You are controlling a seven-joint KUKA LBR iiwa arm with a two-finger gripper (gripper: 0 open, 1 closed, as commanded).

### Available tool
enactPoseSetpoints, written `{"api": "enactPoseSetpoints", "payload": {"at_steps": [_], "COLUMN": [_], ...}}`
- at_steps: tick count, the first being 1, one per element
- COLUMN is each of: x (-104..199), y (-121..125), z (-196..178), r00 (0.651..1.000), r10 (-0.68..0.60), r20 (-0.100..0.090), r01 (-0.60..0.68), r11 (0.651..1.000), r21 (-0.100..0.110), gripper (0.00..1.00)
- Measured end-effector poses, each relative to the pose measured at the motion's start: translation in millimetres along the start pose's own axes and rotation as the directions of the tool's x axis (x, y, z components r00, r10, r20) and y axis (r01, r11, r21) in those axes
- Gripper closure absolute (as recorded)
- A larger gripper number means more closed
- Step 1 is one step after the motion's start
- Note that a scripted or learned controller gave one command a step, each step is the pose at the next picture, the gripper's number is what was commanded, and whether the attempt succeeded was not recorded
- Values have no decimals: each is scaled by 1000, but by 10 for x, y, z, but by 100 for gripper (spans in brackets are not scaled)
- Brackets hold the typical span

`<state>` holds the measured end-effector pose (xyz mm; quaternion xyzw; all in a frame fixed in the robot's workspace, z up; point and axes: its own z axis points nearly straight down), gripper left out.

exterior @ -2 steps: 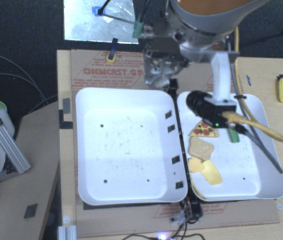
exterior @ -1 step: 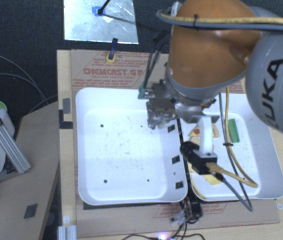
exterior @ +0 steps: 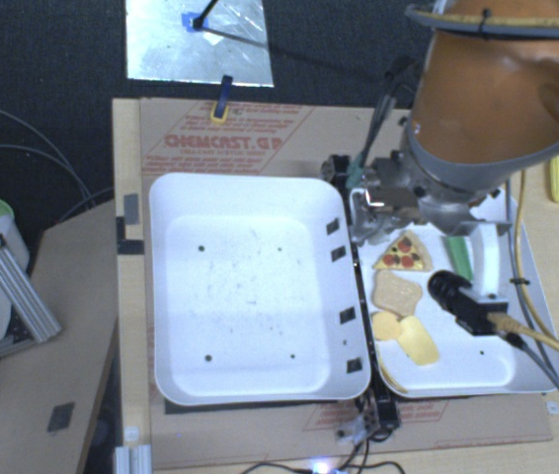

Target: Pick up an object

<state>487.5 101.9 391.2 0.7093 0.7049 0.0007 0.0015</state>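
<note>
The right bin [exterior: 462, 381] holds a toy pizza slice [exterior: 404, 255] with red topping, a tan bread slice [exterior: 396, 291] below it, and yellow chip-like pieces [exterior: 413, 339] near the front. A green object [exterior: 457, 257] lies to the right of the pizza, partly covered by the arm. My gripper [exterior: 364, 225] hangs low at the right bin's far left corner, close to the divide between the bins and just left of the pizza slice. The large orange and grey wrist [exterior: 497, 77] hides the back of the right bin.
The left bin [exterior: 250, 284] sits beside the right one on a cardboard sheet [exterior: 230, 136]. A shiny foil sheet [exterior: 200, 28] lies beyond the bench. A yellow item [exterior: 558, 178] shows at the far right, and a metal frame [exterior: 3, 275] stands at left.
</note>
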Motion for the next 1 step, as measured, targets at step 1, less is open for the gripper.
{"api": "enactPoseSetpoints", "payload": {"at_steps": [1], "x": [342], "y": [260], "z": [-475], "r00": [1000], "r10": [-12], "r20": [-4], "r01": [12], "r11": [1000], "r21": [-5], "gripper": [100]}}
